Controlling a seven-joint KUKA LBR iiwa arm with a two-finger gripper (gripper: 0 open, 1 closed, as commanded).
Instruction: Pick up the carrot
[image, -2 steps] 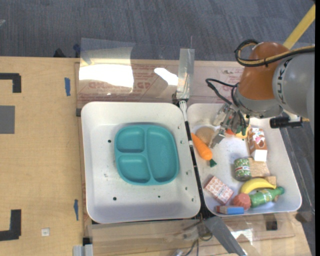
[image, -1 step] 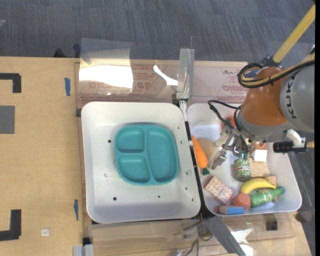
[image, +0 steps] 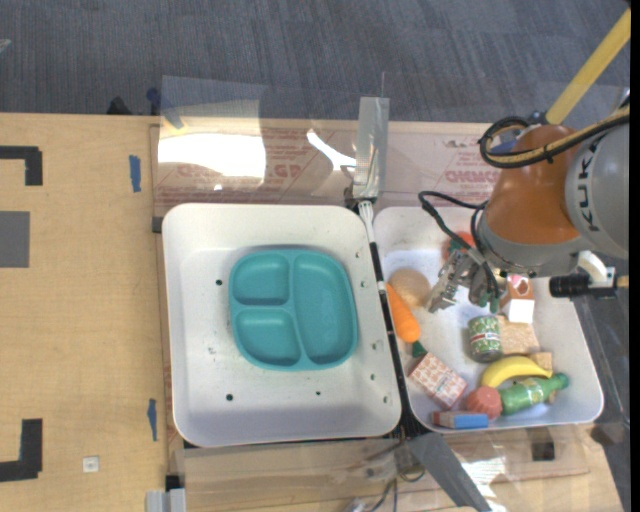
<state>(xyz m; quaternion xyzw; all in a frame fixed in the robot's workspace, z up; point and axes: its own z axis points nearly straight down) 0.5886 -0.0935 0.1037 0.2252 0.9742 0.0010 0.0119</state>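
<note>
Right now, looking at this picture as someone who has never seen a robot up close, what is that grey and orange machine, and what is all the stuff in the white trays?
You are looking down at a slant from one fixed camera above a bench. The grey machine with the orange band is a robot arm reaching in from the right. Its end effector, the two-fingered part that grasps things, hangs over the right bin; nothing can be seen between its fingers.

Two shallow white bins sit side by side. The left bin holds a teal divided plate. The right bin holds toy food: the carrot it is meant to pick up, lying near the bin's left wall beside the end effector, plus a banana, a small green can and a patterned box.
</note>
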